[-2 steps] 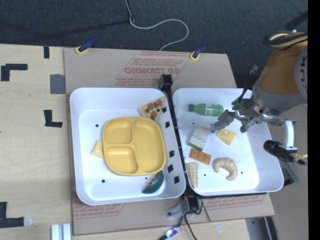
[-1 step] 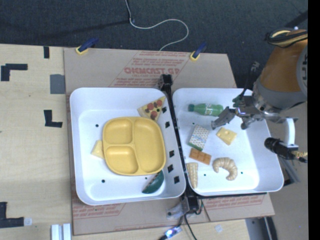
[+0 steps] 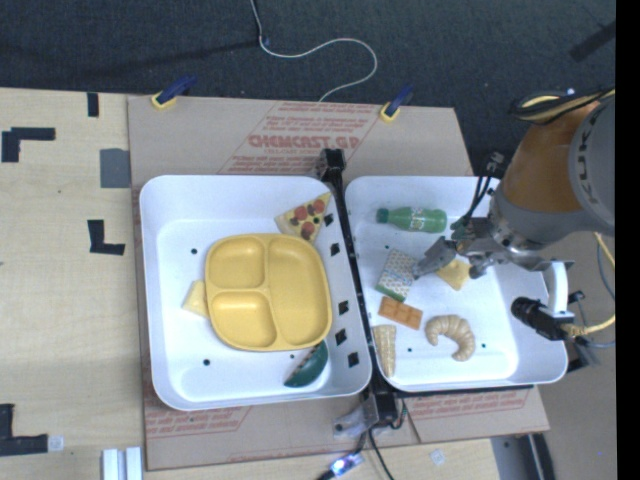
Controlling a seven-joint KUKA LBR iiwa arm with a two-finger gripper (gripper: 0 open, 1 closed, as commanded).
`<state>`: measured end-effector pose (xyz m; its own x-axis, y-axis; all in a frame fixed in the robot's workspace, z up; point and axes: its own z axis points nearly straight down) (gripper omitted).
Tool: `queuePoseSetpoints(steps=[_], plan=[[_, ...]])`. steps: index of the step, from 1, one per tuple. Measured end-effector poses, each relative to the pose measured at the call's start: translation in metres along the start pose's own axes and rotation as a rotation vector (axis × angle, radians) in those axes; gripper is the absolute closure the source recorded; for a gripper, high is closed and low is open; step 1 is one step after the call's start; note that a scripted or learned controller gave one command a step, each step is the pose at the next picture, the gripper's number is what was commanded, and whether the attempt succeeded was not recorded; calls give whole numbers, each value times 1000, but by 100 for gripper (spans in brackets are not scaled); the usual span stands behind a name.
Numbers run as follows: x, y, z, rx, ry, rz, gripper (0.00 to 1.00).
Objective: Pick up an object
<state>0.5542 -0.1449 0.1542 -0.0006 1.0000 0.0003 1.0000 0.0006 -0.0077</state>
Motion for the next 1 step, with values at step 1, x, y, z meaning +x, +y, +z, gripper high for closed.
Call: queuePoseSetpoints(steps=[1], plan=[[-1, 0, 44, -1, 0, -1, 0]])
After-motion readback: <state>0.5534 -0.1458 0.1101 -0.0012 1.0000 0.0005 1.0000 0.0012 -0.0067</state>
